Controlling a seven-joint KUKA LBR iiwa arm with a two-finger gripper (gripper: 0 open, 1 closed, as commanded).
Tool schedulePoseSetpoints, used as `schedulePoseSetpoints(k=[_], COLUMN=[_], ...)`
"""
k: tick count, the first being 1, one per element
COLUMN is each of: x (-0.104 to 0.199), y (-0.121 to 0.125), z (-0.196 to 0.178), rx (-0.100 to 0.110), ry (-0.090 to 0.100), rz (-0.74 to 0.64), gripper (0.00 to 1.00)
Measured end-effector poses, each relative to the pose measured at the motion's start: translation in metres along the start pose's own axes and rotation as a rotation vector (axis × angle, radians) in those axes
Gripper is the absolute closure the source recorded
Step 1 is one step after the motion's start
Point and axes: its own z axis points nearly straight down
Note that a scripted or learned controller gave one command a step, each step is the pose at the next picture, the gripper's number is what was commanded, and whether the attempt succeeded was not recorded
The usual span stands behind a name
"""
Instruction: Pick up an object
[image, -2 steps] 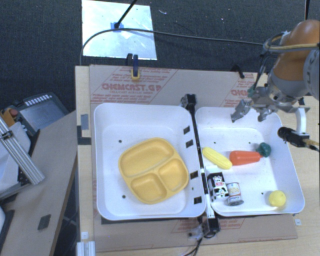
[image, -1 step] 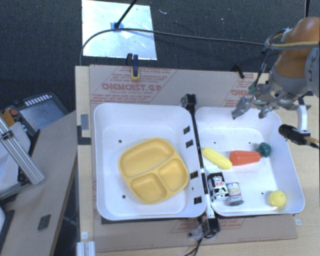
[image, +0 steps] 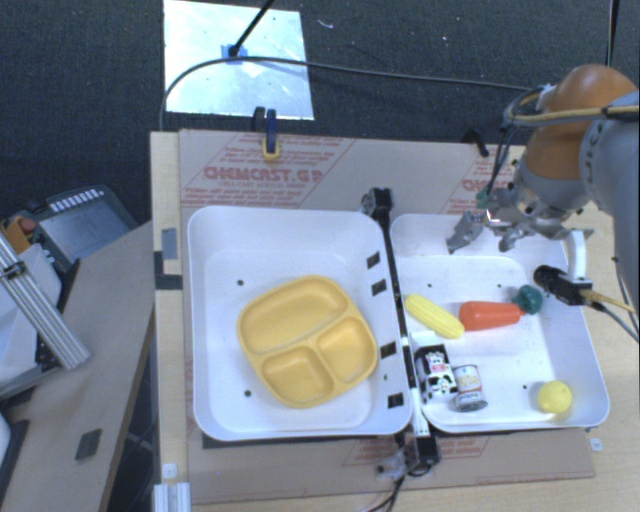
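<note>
Below your spread fingers (image: 487, 231), hovering with nothing between them, the carrot (image: 490, 315) is lying in the right bin (image: 580, 350), the corn (image: 433, 315) touching it on the side.

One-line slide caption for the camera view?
Gripper open above the right bin holding corn, carrot, lemon; yellow tray in left bin.
</note>
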Motion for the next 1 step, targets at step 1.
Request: schedulePoseSetpoints(k=[1], x=[-0.0008], y=[-0.0101], z=[0.0528], rx=[-0.001], ry=[0.0], rz=[0.004], gripper=[0.0])
